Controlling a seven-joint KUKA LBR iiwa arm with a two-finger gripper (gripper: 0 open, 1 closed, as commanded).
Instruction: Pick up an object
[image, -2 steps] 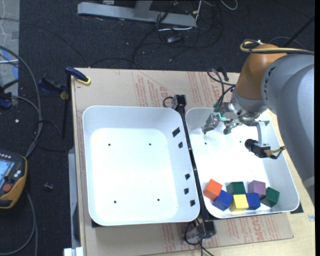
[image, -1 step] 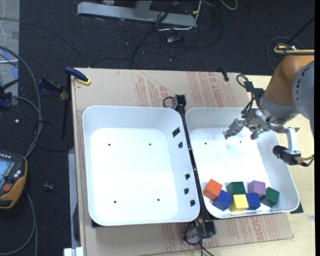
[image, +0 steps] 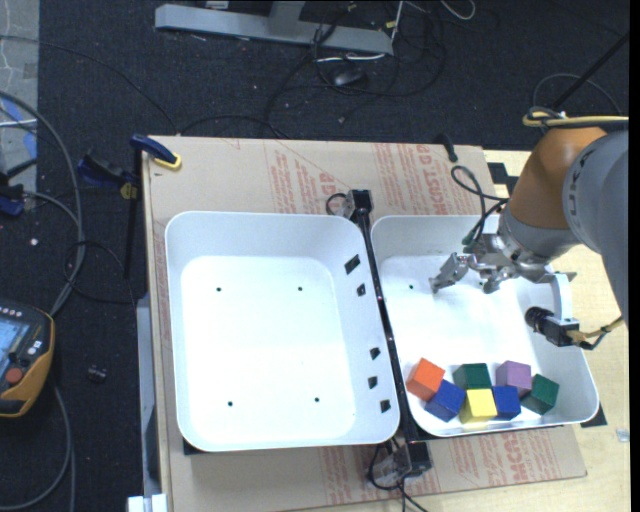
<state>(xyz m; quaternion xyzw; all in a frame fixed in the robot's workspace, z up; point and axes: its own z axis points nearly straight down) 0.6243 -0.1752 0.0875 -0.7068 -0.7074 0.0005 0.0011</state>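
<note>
Several coloured blocks lie clustered along the front of the right bin (image: 420, 235): an orange block (image: 427, 378), a blue block (image: 447, 400), a yellow block (image: 480, 404), a green block (image: 472, 377), a purple block (image: 514, 375) and a dark green block (image: 543, 392). My gripper (image: 467, 280) hangs over the rear part of that bin, well behind the blocks. Its two fingers are spread open with nothing between them. One fingertip (image: 441, 282) points left toward the divider.
The left bin (image: 200, 235) lies beside the right one, with a black divider rail (image: 378, 310) between them. The arm's orange band (image: 545, 185) and a black cable (image: 548, 322) hang over the right bin's far right side. Both bins rest on a cardboard sheet (image: 260, 170).
</note>
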